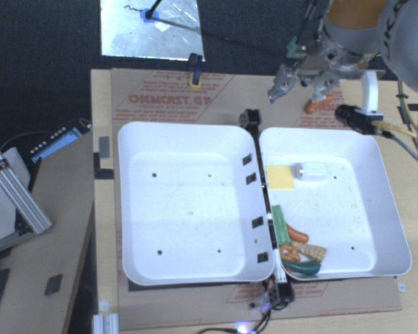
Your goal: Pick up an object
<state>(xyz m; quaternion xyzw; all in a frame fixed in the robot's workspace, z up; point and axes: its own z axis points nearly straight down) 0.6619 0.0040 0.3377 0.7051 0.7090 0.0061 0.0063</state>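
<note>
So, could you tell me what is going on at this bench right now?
The arm's gripper hangs above the bench behind the right bin, its fingers open with nothing between them. An orange object lies on the board just under it, outside the bins. Inside the right bin sit a yellow square piece, a clear small item beside it, and a cluster of green, orange and tan pieces along the left wall near the front corner. Nothing has been picked up yet.

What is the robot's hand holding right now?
Nothing. The gripper hangs above the far edge of the right bin with its jaws apart and nothing between them. The yellow block and the other objects lie in that bin.
</note>
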